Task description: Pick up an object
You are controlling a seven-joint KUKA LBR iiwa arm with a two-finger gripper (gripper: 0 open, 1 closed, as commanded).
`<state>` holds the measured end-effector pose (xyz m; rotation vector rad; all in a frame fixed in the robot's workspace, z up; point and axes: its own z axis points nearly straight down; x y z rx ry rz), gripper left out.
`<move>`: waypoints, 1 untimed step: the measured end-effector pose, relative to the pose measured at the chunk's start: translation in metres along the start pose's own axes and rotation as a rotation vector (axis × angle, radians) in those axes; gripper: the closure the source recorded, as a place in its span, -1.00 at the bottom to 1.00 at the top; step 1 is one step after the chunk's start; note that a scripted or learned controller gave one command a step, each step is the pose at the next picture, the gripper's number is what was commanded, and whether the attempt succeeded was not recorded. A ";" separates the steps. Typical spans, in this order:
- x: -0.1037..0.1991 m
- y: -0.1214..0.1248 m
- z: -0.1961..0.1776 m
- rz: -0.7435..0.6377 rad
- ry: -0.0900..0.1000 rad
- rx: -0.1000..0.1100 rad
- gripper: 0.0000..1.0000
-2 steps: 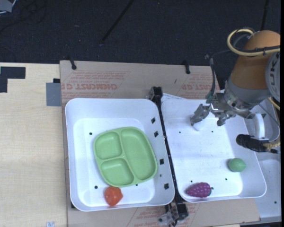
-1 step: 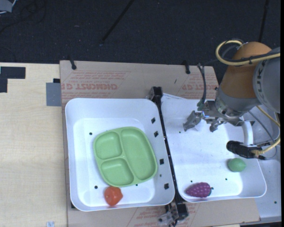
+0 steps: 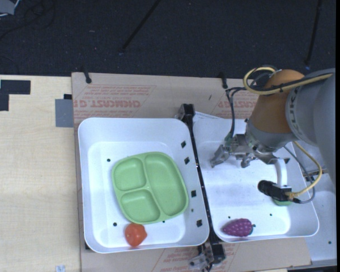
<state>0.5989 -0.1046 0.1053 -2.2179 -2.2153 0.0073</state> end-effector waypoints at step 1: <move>-0.002 0.001 -0.014 0.005 0.000 -0.003 1.00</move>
